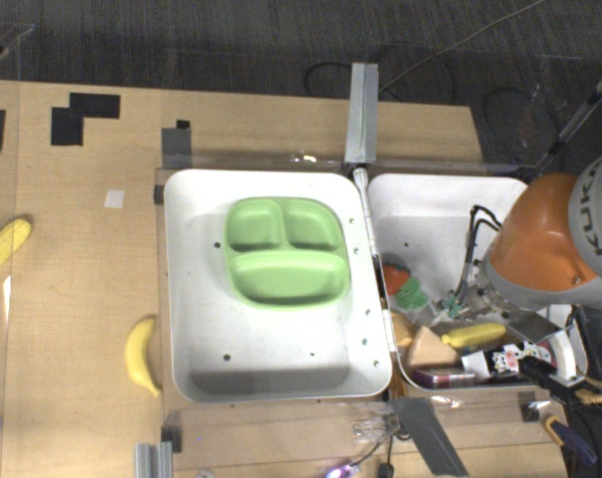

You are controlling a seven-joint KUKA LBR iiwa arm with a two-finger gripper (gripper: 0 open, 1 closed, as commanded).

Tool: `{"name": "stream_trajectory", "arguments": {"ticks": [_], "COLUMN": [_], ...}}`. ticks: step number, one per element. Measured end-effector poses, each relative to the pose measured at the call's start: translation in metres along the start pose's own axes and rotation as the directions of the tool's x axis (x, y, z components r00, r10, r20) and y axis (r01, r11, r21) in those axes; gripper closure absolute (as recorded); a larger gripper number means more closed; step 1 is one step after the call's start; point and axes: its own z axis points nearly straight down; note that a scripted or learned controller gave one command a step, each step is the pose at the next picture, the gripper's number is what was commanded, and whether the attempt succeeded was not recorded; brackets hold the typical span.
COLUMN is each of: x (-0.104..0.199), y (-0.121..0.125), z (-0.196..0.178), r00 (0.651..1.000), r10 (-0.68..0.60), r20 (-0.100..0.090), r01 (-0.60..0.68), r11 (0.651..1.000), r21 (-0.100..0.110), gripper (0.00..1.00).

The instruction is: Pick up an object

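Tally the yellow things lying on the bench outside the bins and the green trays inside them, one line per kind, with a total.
Banana: 1
Corn cob: 1
Green tray: 1
Total: 3

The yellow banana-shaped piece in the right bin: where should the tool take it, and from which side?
Probably across the middle of the yellow piece, coming straight down. It lies flat and long, running left to right, so its narrow width suits a pinch. The tan block crowds its left end, and the arm overhangs its right.
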Motion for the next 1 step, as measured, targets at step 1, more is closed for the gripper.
{"name": "stream_trajectory", "arguments": {"ticks": [1], "x": [0.0039], "y": [0.0032], "z": [-0.0104], "r00": [1.000], "r10": [-0.004], "r20": [-0.009], "r01": [0.004], "r11": [1.000], "r21": [-0.002], "gripper": [1.00]}}
